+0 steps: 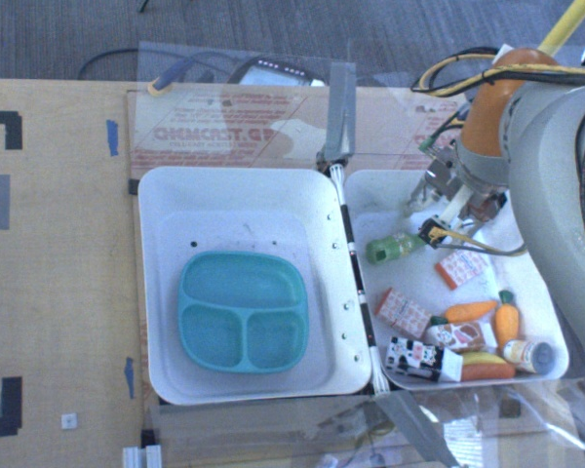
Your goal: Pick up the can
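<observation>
Two white bins side by side on the bench. In the left bin [148, 195], a teal three-part plate [242, 312] lying flat, slightly toward the lower half. In the right bin [378, 195], a crowd of small things, mostly in the lower half. Near the lower right corner of that bin, the can [533, 355], lying on its side with a pale round end facing right, just beside an upright-looking carrot [508, 322] and touching or nearly touching a red strip [489, 370] along the bin's lower wall. Left of these, a black-and-white carton [422, 358], a small printed box [462, 336], a second carrot [471, 311] lying across, and a red-checked packet [403, 312]. Higher up, another red-and-white packet [461, 268], and toward the bin's left wall a green bottle [392, 249] on its side. Reaching in from the right, the grey arm [556, 174] with its orange band [492, 115], ending in the gripper [448, 208] over the upper part of the right bin, just above and to the right of the bottle, with yellow-and-black cable looped around it. Well apart from the can, with most of the toys lying between. Open or closed: cannot tell, the tip too cluttered and small. Nothing visibly gripped.
</observation>
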Motion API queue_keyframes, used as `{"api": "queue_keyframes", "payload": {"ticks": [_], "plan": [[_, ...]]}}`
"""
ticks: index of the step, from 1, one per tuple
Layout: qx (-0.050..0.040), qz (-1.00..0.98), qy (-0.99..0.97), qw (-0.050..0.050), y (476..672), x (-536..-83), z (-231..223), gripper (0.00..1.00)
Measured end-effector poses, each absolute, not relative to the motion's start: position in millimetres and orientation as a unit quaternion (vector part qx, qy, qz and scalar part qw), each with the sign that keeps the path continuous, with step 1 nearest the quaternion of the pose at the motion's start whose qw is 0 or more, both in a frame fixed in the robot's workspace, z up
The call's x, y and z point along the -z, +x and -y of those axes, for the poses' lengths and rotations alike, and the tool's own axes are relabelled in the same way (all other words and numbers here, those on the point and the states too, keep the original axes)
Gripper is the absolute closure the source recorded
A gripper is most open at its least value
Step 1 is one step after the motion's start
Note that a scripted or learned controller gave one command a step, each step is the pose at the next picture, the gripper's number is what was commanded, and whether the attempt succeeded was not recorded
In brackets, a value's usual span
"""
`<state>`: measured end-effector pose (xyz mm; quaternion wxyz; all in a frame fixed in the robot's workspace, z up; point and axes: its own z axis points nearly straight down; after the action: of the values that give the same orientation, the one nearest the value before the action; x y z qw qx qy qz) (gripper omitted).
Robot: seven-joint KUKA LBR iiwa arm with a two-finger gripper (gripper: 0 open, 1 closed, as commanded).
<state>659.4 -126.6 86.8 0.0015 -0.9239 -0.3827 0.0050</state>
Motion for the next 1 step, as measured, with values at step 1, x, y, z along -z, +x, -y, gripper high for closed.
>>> {"api": "queue_keyframes", "payload": {"ticks": [1], "plan": [[0.0007,0.406,-0.914,0.0,608.7,-86.7,137.4,0.0]]}}
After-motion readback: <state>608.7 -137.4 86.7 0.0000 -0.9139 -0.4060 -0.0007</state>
